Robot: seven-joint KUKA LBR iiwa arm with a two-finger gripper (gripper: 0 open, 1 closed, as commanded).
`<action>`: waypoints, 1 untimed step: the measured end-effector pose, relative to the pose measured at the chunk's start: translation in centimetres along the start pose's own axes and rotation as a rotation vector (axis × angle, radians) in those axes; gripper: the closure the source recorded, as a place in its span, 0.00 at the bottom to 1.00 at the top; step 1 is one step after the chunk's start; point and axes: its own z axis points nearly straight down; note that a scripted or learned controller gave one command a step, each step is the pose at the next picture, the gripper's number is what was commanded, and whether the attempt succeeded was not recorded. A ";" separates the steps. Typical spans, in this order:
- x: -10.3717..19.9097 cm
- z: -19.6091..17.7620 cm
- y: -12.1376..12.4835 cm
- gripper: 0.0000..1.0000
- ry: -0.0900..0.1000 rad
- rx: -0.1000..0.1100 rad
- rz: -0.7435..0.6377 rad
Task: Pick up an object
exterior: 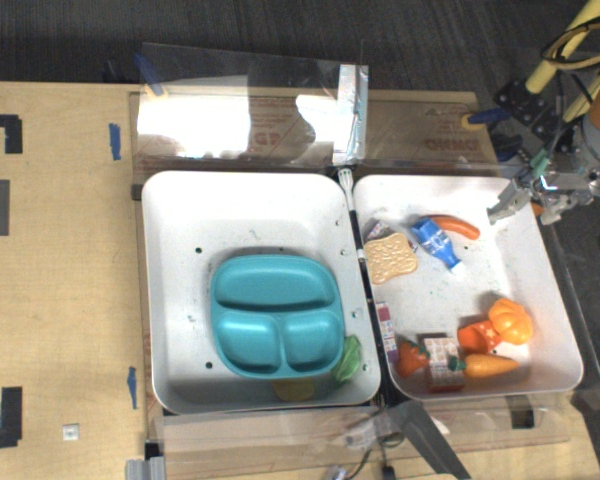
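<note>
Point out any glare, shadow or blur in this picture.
Camera view: strong white glare on the clear sheet behind the left bin, washing out what lies under it; the teal tray casts a soft shadow on that bin's floor; the gripper at the right bin's far corner looks slightly blurred; the small toys are soft in detail.

You have two white bins: a left bin [170, 208] and a right bin [555, 308]. The left bin holds one teal divided tray [276, 313] and one green item [349, 358] at the tray's corner. In the right bin you can count one cracker [391, 258], one blue packet [436, 243], one orange sausage-shaped piece [454, 227], one small pumpkin [509, 321], one carrot [490, 366], one small box [441, 350] and one narrow wrapper [385, 328] by the wall.
</note>
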 end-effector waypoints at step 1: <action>5.1 -12.0 6.4 0.00 -0.003 -0.011 -0.018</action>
